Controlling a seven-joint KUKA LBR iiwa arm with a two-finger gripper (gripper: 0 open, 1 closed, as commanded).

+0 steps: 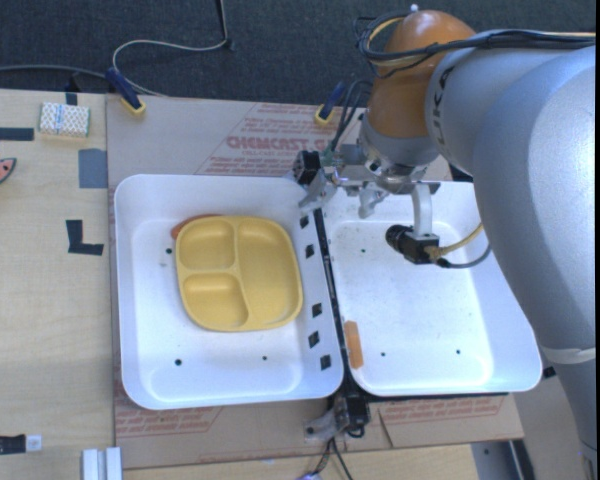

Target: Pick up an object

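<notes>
So, arm (500, 98): big and grey, with an orange band above the wrist, reaching in from the right and bent down over the far edge of the right bin (460, 368).
Hand (368, 190): low over the far left corner of the right bin, close to the wall between the two bins.
Hand open or closed: cannot tell.
Bins: two, white and shallow, side by side on the surface (40, 318).
Yellow plate (238, 273): one, in the left bin (140, 368).
Plate look: rounded corners, three dips, lying flat near the middle of its bin, well apart from the hand.
Red bit (183, 226): one, peeking out from under the far left corner of the plate.
Orange piece (353, 345): one, small and long, in the right bin, right against the near part of its left wall.
</notes>
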